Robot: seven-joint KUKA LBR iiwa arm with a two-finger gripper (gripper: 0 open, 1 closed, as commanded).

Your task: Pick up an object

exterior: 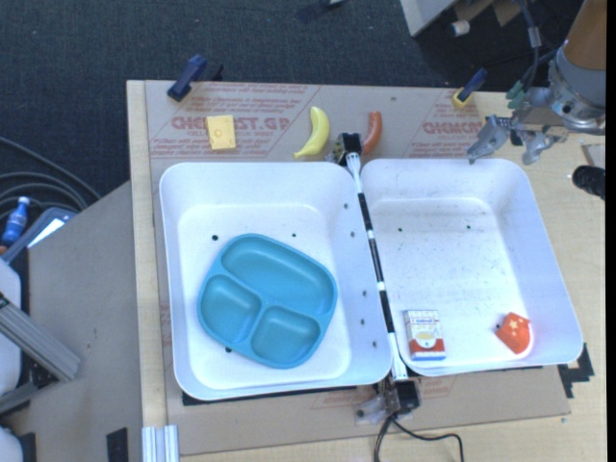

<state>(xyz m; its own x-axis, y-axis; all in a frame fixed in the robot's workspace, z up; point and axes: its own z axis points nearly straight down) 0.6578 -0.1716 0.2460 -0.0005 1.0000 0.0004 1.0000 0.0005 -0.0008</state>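
Jaws of the gripper hang spread and hold nothing, parked above the right bin's far rim, well away from the orange object and small carton.

The shallow white right bin has open floor across its centre and 12 o'clock half; the small red-and-white carton and orange-red plastic piece stand near its 6 o'clock wall. In the shallow white left bin, the blue three-compartment plastic tray covers the centre toward 6 o'clock, leaving an open strip along 12 o'clock.
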